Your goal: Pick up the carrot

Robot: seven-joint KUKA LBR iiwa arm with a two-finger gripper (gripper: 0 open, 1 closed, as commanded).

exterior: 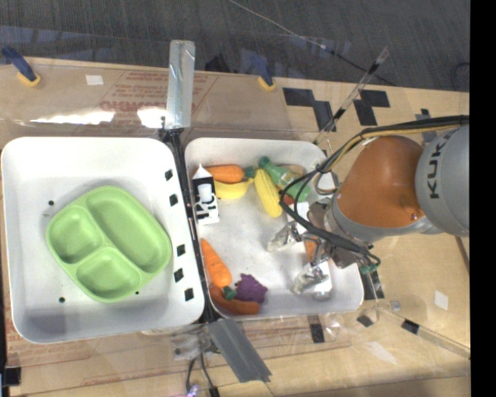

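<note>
I look down on a brown surface (256, 98) that carries two white bins side by side. Past its far edge the floor (107, 7) is dark grey. Small black squares are stuck on the surface near the arm.

The left bin (25, 304) holds a green plate (107, 242) with three parts. The right bin (256, 151) holds toy food. A carrot (214, 264) lies by the bin's left wall, near the front, pointing up and away from me. Just beside its lower end sit some purple grapes (250, 287). Another orange piece (226, 173) lies at the back of the bin, next to a yellow banana (231, 190) and a corn cob (268, 192). A small white box (205, 197) stands against the left wall.

My arm (384, 190) comes in from the right, with its orange band over the right bin. The jaws (302, 259) hang low in the right side of that bin, well apart from the carrot by the wall. They stand spread apart. Something small and orange shows up between the fingers, but I cannot tell what it is.
</note>
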